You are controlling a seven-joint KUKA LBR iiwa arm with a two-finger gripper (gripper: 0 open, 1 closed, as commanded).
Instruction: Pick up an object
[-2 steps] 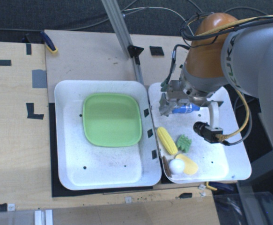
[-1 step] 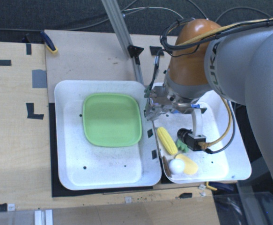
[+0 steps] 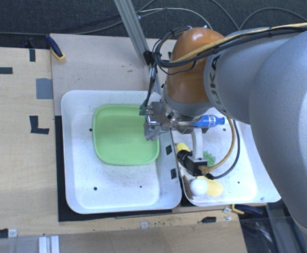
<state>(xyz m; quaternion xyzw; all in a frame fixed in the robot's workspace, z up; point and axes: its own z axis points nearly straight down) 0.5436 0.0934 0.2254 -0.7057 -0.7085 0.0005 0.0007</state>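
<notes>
plate (image 3: pixel 122 136) — pale green; flat in left bin (image 3: pixel 79 194)

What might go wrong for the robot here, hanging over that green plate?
1. The gripper sits at the right edge of the green plate, which lies flat in the left bin; a flat plate offers little to pinch, so the fingers may slip off.
2. The small items in the right bin, such as the white ball, lie crowded under the arm, so it may knock them.
</notes>
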